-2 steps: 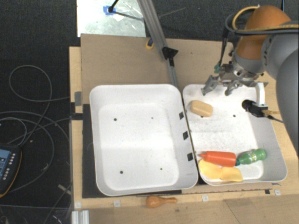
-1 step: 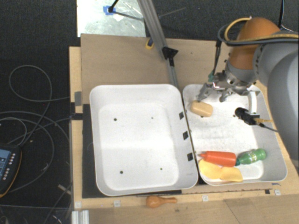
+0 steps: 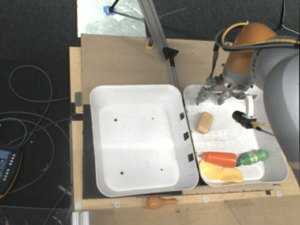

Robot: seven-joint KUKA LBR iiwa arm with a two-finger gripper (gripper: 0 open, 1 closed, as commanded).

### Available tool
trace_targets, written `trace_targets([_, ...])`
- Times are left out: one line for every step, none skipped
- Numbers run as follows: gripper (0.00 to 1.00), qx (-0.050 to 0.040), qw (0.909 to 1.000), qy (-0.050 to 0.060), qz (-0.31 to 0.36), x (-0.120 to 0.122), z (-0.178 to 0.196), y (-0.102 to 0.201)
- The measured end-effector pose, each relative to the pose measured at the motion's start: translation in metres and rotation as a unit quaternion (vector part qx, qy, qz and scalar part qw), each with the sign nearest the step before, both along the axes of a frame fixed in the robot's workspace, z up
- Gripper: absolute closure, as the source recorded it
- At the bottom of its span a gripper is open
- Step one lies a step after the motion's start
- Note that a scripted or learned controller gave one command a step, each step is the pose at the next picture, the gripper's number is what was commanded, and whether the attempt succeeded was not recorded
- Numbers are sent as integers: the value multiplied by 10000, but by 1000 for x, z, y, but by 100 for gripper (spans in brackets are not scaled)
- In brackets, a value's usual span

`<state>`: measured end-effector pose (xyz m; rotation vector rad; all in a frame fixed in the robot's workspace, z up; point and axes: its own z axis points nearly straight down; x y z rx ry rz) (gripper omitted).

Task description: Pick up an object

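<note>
KUKA gripper [image 3: 212, 95] hangs over right bin [image 3: 279, 171], fingers spread, nothing btwn them; tan block [image 3: 204, 123] lies just below, toward camera, long axis upright.

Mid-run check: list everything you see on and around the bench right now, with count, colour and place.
Bins: two, white, side by side on bench.
Block: one, tan, right bin, middle.
Carrot: one, orange, right bin, near edge.
Green piece: one, at carrot's right end.
Yellow items: two, right bin's near edge.
Small object: one, orange-brown, on bench, front of left bin.
Pole: one, grey, slanting over bench.
Cables: black, floor left.
Gripper: one, over right bin's far end.
</note>
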<state>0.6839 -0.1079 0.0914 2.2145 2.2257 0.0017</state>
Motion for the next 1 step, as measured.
trace_targets([100, -3, 10000, -15, 13, 1, 12, 0])
